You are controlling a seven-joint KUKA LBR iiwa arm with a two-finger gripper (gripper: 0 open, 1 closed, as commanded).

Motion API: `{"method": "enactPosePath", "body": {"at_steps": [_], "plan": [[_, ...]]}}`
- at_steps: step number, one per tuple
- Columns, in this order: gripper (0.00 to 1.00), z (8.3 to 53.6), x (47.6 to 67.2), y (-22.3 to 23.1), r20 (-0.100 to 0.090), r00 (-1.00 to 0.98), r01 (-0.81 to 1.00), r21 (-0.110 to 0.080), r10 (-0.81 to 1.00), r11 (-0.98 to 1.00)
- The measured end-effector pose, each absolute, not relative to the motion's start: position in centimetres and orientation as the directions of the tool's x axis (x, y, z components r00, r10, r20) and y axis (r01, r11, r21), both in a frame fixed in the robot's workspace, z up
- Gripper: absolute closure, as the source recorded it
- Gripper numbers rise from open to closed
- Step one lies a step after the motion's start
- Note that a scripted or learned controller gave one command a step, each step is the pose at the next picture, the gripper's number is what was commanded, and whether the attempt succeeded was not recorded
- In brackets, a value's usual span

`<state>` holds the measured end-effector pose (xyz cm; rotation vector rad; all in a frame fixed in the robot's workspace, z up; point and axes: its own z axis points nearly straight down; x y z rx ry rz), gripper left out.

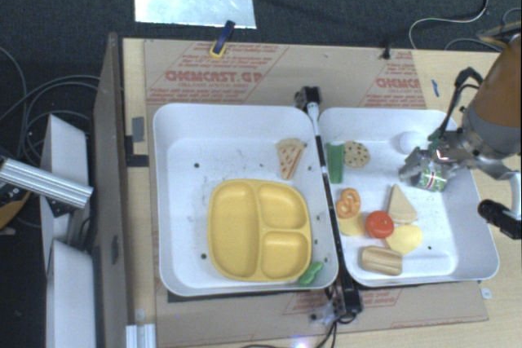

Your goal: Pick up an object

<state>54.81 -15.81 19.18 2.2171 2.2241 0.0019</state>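
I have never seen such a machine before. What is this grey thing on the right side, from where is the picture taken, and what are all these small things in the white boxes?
The picture comes from one camera fixed above a bench, looking down at a slant. The grey thing with the orange band is a robot arm reaching in from the right. Its hand hangs low over the right bin; whether it grips anything cannot be told.

The right bin holds toy food: a cookie, a green stick, a pretzel, a tomato, a cheese wedge, a yellow piece, a bread roll and a white ball.

The left bin holds a yellow divided plate, a sandwich wedge and a green piece at the plate's corner.
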Motion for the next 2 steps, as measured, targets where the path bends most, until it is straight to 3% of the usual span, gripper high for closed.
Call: {"method": "enactPosePath", "body": {"at_steps": [1,2], "plan": [[0.00,8.6,52.1,-10.1,-0.009,-0.005,1.000,0.018,1.000,0.005],[0.00,9.1,49.4,-9.3,-0.010,-0.001,1.000,0.028,1.000,0.002]]}}
